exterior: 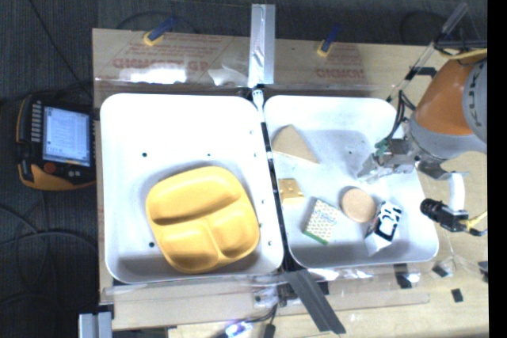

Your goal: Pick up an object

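Right bin [348,115]: tan wedge [295,144] upper left; small yellow block [290,190] at left wall; patterned pad [321,221]; tan disc [358,205]; black-and-white item [385,222] at lower right.

Left bin [127,131]: yellow tray [203,216].

Tool [386,160]: low over the right bin's right side, just above the disc; opening cannot be told, no object seen in it.

Step, as judged: approach, nothing picked. Next move calls for centring over the disc, then descent and closing.

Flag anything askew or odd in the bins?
The yellow tray lies askew in the left bin. A small tan block sits against the divider at the right bin's edge. Nothing looks spilled or broken.
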Controlling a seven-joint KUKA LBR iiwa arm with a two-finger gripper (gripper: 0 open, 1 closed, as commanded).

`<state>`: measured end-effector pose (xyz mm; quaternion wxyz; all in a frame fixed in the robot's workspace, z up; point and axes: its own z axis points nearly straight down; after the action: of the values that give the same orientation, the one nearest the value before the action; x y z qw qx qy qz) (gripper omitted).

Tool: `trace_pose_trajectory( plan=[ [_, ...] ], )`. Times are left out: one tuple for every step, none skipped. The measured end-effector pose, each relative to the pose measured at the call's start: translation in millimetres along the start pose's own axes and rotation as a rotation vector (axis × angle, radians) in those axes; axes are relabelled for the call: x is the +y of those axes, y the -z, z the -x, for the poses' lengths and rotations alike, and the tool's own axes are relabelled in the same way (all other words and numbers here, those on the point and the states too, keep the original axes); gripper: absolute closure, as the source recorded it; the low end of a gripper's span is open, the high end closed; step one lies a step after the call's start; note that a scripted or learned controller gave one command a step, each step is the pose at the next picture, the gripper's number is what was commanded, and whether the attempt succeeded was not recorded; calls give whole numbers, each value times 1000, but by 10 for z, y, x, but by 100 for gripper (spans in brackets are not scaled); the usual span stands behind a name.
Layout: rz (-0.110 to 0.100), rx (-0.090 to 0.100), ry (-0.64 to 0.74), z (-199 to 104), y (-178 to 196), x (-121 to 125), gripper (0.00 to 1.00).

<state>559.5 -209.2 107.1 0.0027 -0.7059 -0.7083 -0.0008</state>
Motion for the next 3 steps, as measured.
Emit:
trace_pose_trajectory(
  plan=[
    [0,0,0,0,0,-1,0],
    [16,-15,144,-516,-162,-77,0],
    [12,-6,416,93,-162,747,0]
  ],
)
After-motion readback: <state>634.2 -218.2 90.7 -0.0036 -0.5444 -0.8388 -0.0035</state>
